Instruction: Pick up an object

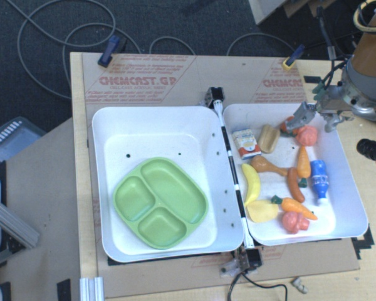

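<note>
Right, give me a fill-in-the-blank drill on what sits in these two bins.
1. The left bin holds a green divided ____.
2. The banana lies in the ____ bin.
3. The blue bottle has a ____ cap.
4. The tool hovers over the right bin's ____ corner.

Missing words: plate; right; white; far right.

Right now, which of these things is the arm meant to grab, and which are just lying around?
Job in hand: gripper; banana, carrot, blue bottle, small carton, all in the right bin.

Lying about: green plate in the left bin; blue clamp; cables.
</note>
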`<state>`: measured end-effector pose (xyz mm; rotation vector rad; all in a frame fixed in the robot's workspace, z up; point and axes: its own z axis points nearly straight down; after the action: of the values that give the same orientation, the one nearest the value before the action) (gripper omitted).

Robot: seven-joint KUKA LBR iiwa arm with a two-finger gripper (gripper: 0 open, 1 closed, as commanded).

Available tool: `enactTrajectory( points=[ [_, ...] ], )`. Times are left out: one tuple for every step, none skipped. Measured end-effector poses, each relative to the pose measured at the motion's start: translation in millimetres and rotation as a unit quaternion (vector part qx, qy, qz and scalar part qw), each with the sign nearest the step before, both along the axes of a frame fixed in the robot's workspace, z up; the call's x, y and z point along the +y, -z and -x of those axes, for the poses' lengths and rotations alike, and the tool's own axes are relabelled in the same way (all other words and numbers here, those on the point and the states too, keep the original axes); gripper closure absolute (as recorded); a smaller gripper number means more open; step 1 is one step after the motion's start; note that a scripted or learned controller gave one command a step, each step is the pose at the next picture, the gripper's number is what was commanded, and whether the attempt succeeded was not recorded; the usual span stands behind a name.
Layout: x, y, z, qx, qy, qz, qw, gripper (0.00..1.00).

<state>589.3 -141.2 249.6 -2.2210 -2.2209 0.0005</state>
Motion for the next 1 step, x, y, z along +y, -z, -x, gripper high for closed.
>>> enactTrajectory(
  points=[
    [-81.4, 117.6, 9.6, 0.000, 0.000, 0.0001, 1.0000, 0.00]
  ],
)
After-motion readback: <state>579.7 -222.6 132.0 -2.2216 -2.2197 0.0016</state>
